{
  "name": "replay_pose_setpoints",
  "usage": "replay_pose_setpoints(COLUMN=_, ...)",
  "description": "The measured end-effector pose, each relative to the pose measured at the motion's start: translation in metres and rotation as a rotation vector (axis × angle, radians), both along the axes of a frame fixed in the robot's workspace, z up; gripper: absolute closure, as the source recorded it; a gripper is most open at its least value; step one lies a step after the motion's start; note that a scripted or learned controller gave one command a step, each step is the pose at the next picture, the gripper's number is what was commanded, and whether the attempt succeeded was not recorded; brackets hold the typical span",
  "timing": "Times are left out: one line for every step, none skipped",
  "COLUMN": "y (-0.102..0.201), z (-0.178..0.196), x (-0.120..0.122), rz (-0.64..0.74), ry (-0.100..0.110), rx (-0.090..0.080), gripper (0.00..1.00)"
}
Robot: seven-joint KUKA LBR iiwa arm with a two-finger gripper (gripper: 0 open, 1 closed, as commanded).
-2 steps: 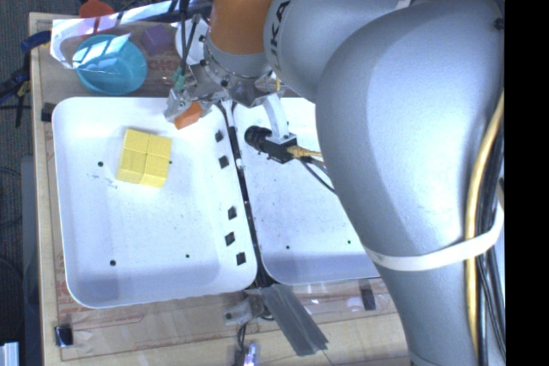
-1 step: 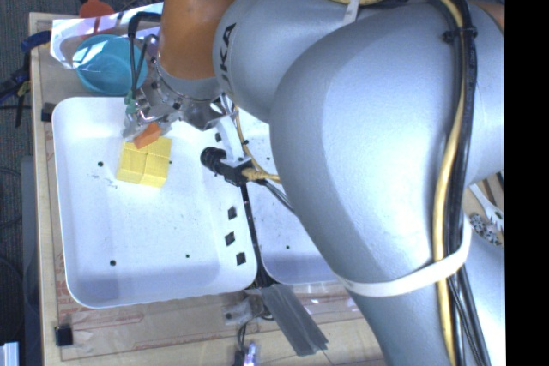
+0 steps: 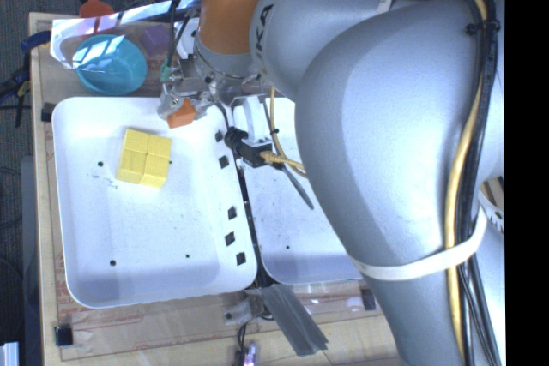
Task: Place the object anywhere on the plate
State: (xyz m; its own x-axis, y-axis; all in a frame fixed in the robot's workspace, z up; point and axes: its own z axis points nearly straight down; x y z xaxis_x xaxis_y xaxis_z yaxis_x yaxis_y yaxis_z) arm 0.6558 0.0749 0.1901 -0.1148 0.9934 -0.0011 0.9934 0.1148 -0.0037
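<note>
Gripper [image 3: 176,101] at left bin's [image 3: 86,270] far rim, small orange object [image 3: 180,115] apparently between its fingers, yellow block [image 3: 144,157] lower-left of it

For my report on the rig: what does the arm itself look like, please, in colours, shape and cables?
The arm is bulky, rounded and smooth grey, with an orange band above the wrist. Black and yellow cables run along it, tied on by white straps. The gripper is small, metallic and dark.

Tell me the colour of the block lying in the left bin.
Yellow; the block looks like four joined cubes, seen clearly in the camera view.
</note>
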Motion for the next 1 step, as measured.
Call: replay_pose_setpoints(y=0.0608, z=-0.0194, x=-0.0301, rz=0.268, ry=0.004, rx=0.001, gripper=1.0)
